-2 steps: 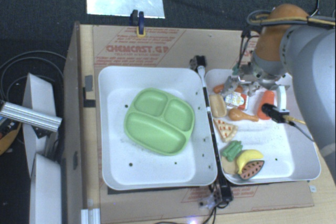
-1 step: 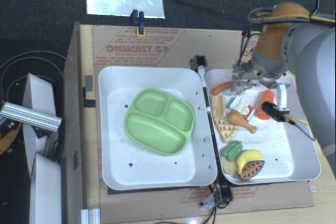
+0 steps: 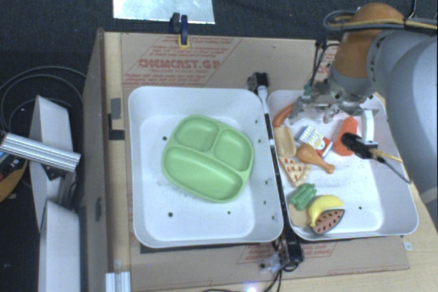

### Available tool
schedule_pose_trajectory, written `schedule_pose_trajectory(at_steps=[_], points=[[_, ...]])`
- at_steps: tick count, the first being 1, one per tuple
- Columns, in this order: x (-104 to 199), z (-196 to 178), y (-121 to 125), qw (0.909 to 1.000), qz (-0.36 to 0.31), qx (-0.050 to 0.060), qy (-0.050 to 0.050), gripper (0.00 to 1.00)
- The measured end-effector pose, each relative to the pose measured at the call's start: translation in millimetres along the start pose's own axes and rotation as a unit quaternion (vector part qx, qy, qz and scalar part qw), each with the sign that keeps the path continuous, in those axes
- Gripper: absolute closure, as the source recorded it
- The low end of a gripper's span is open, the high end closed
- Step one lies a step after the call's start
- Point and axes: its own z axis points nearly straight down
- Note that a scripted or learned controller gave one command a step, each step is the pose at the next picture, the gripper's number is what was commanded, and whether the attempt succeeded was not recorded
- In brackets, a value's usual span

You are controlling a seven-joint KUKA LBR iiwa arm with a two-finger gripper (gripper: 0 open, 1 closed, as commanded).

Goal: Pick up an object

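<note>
Now I am hovering my gripper [image 3: 320, 108] over the right bin's [image 3: 397, 215] toys; grip state unclear; next, descending onto the drumstick [image 3: 316, 156].

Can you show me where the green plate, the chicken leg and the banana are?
green plate [image 3: 207, 158]: camera view, on its big front compartment.
chicken leg [image 3: 311, 155]: camera view, on the meaty end.
banana [image 3: 321, 205]: camera view, on its yellow curve.

A robotics lab test station.
A grey industrial arm [image 3: 404, 72] reaches over two white bins [image 3: 147, 147] on a cardboard-covered surface [image 3: 205, 55], with loose cables [image 3: 27, 89] on dark carpet.
</note>
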Motion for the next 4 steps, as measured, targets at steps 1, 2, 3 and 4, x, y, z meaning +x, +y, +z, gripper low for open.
schedule_pose_trajectory(at_steps=[1, 2, 3, 4], points=[[-29.4, -70.1, 3.0, 0.9999, 0.003, -0.010, -0.001, 0.00], [7.0, -37.9, 0.7, 1.0000, 0.000, -0.005, 0.002, 0.00], [-54.0, -58.0, 1.1, 1.0000, 0.005, -0.007, -0.001, 0.00], [-75.0, -11.6, -42.3, 1.0000, 0.005, -0.005, -0.001, 0.00]])
